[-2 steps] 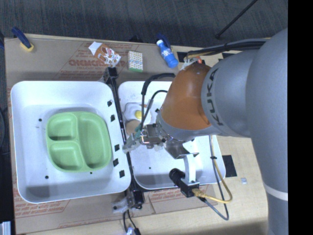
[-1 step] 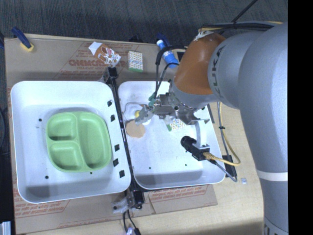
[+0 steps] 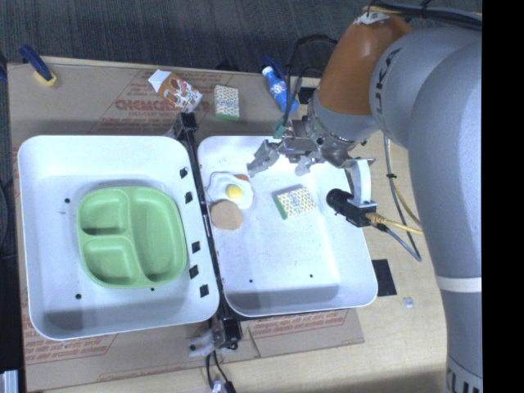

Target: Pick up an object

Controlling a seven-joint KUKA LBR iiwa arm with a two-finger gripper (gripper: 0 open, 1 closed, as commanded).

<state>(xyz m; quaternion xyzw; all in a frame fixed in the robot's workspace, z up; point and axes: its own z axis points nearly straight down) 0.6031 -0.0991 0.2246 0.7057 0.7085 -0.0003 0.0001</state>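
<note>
The camera view looks down at a slant on two white bins set side by side on a cardboard-covered bench. The left bin (image 3: 49,244) holds a green tray (image 3: 131,236) with three compartments, lying flat near its middle. The right bin (image 3: 327,277) holds three small things in its upper half: a toy fried egg (image 3: 231,191) close to the left wall, a round brown piece (image 3: 227,216) touching the egg's lower edge, and a small patterned pad (image 3: 295,201) with a green edge, a little right of the egg and apart from it. The grey arm (image 3: 434,137) comes in from the right of the frame, its orange band (image 3: 356,56) in the upper middle. The gripper (image 3: 282,160) hangs over the upper part of the right bin, above the egg and the pad, with its two fingers spread apart and nothing between them; one fingertip (image 3: 255,167) points toward the egg, the other sits just above the pad. Beyond the bins, along the top of the bench, lie a crumpled packet (image 3: 174,91), a second patterned pad (image 3: 227,102) and a blue clamp (image 3: 277,87). Another blue clamp with a yellow tip (image 3: 38,65) sits at the upper left corner.
</note>
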